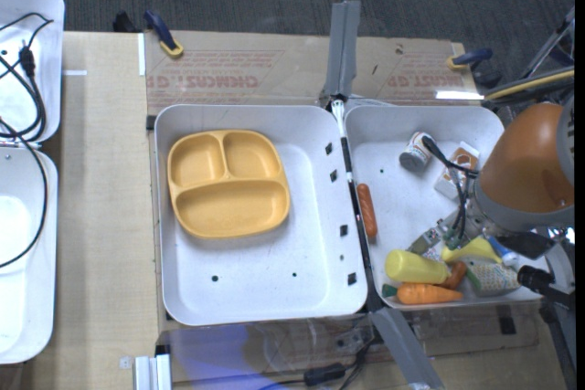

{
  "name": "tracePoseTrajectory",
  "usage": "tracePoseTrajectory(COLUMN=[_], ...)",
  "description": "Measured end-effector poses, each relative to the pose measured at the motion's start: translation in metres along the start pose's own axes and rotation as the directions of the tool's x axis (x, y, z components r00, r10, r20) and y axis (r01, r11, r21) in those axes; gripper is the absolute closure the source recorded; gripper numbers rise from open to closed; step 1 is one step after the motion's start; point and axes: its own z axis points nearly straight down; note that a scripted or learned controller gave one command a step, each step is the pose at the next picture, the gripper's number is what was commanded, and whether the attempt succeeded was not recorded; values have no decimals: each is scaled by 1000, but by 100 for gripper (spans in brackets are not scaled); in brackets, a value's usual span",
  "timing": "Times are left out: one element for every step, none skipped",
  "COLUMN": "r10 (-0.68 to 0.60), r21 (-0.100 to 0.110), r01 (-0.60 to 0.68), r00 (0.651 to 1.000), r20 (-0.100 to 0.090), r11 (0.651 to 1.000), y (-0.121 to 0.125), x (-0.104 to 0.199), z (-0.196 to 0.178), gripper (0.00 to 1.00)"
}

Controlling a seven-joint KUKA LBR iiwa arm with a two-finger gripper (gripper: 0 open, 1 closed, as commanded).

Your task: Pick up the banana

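Right white bin (384,142), yellow banana (473,248) partly hidden under arm, jaws' state unclear

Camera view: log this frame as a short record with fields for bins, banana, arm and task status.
left bin: holds a yellow three-part plate
right bin: sausage by the left wall, can near the back, yellow pear-like fruit and carrot at the front
banana: front right of the right bin, partly under the arm
arm: low over the right bin's right side
gripper: down at the banana; finger state unclear
task status: banana lying among the items, no lift visible
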Motion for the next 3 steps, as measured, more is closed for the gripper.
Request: tracePoseTrajectory(r10=[-535, -524, -681], r21=[0, 4, -1], r01=[535, 524, 682], r00=[845, 852, 732], r20=[-9, -19, -10], r11=[845, 852, 732], y=[38, 88, 10], x=[2, -32, 9], z=[3, -12, 3], gripper=[0, 0, 0])
